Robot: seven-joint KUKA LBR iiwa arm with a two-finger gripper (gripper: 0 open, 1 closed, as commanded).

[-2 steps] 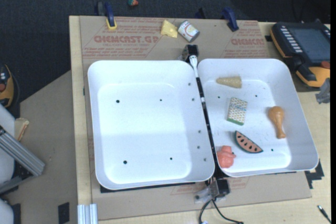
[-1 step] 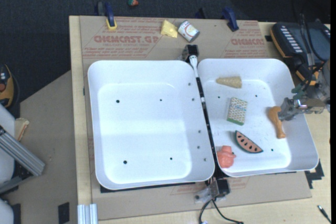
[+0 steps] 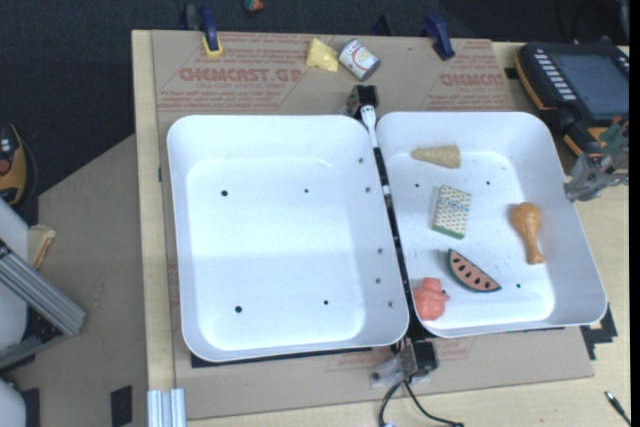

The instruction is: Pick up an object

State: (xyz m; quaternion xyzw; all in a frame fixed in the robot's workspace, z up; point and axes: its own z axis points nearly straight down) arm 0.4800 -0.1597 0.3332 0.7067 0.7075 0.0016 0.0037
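Note:
The right bin [image 3: 560, 150] holds several small objects. A tan wedge [image 3: 437, 155] lies near its back. A pale green box [image 3: 452, 211] sits in the middle, and an orange drumstick [image 3: 528, 230] lies to its right. A watermelon slice [image 3: 472, 272] and a pink lump [image 3: 430, 299] rest near the front left corner. My gripper [image 3: 597, 170] sits at the view's right edge, just outside the right bin's rim and level with the tan wedge. It is apart from every object, and nothing shows in its grasp.
The left bin [image 3: 200, 145] stands beside the right one. Behind the bins, a yellow piece [image 3: 322, 56] and a small white can [image 3: 358, 60] lie on the board. Blue clamps [image 3: 210, 23] [image 3: 436, 35] grip its back edge. A black pendant [image 3: 585, 80] lies at the far right.

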